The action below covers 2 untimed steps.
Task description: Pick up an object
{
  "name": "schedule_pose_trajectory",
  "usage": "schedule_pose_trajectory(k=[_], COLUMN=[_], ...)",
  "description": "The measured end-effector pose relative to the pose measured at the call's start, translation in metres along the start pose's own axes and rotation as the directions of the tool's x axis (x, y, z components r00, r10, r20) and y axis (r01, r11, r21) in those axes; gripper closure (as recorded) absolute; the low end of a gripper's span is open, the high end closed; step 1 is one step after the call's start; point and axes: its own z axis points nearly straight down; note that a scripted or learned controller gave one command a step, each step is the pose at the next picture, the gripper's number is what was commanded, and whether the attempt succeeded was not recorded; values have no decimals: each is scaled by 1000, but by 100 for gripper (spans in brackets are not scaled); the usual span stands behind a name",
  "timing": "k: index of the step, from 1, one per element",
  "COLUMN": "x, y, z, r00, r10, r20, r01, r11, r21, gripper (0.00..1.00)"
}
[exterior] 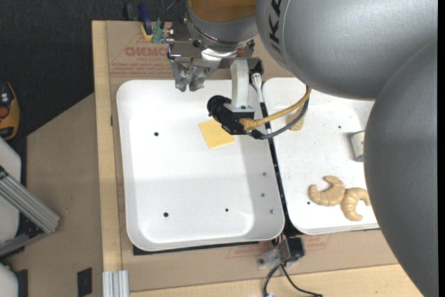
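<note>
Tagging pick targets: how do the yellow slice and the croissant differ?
The slice is flat, square-cornered and pale yellow; the croissant is lumpy, curved and tan. The slice lies in the left bin, close below the gripper; the croissant lies in the right bin, far from it. Both rest loose on white floors.

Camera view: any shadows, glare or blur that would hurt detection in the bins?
Camera view: the arm shades the far half of the left bin, including the yellow slice; its near half is brightly lit, close to washed out. The croissant-shaped pieces in the right bin are evenly lit and sharp. The nearest arm housing is soft and blocks much of the right bin.
</note>
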Motion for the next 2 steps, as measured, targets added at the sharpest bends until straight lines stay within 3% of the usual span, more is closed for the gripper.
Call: schedule_pose_trajectory(k=[1, 2], x=[-2, -1], y=[-63, -103], z=[44, -6], r00=[1000, 1000], r10=[2, 1], r20=[7, 3], r01=[-3, -1], r11=[1000, 1000], r21=[19, 9], gripper=[100, 100])
